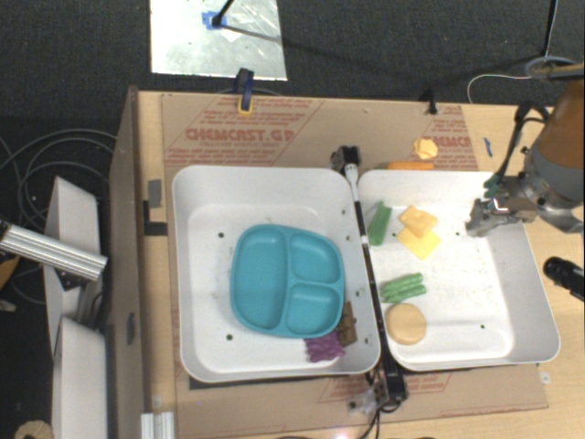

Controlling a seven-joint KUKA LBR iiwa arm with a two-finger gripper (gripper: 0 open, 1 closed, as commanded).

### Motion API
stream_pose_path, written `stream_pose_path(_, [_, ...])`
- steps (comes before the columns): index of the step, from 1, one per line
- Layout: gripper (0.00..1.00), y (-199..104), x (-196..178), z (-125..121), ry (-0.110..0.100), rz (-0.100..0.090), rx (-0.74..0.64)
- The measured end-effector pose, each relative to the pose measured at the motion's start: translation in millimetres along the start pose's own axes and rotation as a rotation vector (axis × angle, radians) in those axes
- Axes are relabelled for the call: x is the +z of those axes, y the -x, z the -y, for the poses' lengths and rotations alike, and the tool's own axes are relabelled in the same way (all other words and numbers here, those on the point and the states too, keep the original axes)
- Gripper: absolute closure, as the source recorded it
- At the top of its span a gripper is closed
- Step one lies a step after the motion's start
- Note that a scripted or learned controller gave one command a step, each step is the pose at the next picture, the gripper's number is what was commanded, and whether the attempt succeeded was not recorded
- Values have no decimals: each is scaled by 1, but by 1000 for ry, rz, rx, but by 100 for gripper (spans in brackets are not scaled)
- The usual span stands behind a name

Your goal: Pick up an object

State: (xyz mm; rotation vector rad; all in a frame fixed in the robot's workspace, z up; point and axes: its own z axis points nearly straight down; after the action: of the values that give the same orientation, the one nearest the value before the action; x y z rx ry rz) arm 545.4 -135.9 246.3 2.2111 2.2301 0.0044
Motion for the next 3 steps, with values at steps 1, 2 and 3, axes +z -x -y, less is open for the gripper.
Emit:
stream_pose_path(1, [0,3,1,0,0,1,4])
stream_pose_path(2, [0,-50,147,-82,2,0,-3])
stream_pose_path(3, [0,-9,149,-71,18,2,5])
